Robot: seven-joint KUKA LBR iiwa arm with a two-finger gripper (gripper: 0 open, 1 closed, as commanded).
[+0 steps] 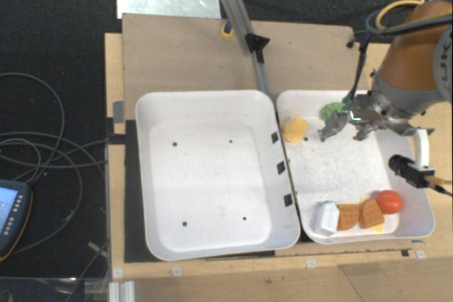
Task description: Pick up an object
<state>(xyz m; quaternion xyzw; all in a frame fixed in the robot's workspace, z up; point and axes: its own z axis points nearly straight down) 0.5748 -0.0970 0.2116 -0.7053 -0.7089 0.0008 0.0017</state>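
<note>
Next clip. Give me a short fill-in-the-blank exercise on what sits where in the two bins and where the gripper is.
1. The red ball lies in the ___ bin.
2. The gripper is over the right bin, close to a ___ item near the far rim.
3. The yellow block lies near the right bin's ___ wall.
4. The white item sits beside two ___ blocks.

Missing words: right; green; left; orange

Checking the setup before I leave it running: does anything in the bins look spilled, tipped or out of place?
Nothing stands out. The right bin holds a yellow block and a green piece near its far edge, and a white piece, two orange pieces and a red ball bunched along its near edge. All lie inside the bin.
</note>
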